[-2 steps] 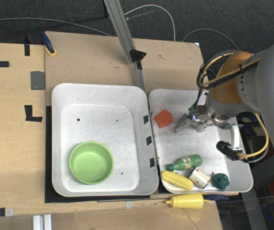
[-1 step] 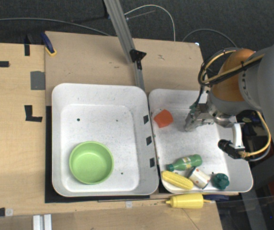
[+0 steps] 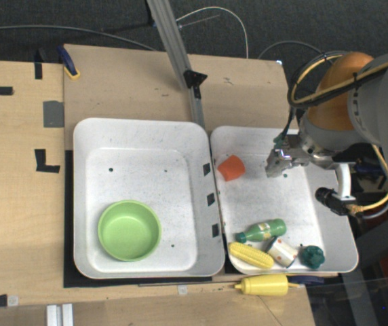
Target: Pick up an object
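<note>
Camera view: wooden bench (image 3: 133, 80) bears two white bins (image 3: 85, 182); end effector (image 3: 277, 163) state cannot be told.

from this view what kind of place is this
Probably a robot lab test bench: two white bins side by side, a grey arm reaching in, and toy props such as a corn cob and a green bottle.
</note>
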Action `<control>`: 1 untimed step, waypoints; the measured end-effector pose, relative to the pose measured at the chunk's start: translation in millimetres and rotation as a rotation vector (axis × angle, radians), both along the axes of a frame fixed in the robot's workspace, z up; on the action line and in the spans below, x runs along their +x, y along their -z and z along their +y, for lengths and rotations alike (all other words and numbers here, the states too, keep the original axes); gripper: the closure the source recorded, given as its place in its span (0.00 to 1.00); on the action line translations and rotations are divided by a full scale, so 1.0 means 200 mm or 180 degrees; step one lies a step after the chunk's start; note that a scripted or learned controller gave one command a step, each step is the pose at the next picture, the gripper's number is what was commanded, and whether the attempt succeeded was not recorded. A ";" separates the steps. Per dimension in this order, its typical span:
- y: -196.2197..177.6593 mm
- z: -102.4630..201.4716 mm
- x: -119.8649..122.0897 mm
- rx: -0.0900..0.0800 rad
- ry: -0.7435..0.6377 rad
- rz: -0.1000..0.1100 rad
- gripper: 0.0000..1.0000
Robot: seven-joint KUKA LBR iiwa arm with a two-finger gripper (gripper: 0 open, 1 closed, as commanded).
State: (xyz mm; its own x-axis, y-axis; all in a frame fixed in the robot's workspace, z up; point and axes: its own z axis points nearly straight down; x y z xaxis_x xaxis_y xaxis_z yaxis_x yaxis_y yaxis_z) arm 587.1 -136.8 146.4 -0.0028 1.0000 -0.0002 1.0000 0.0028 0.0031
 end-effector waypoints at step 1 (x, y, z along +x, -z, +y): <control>-0.26 -0.05 0.01 -0.0005 0.0004 -0.0003 1.00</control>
State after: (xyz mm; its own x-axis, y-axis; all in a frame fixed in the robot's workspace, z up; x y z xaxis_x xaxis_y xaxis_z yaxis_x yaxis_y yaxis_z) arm 589.7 -146.9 198.4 -0.0016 1.0000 -0.0016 1.0000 0.0016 0.0039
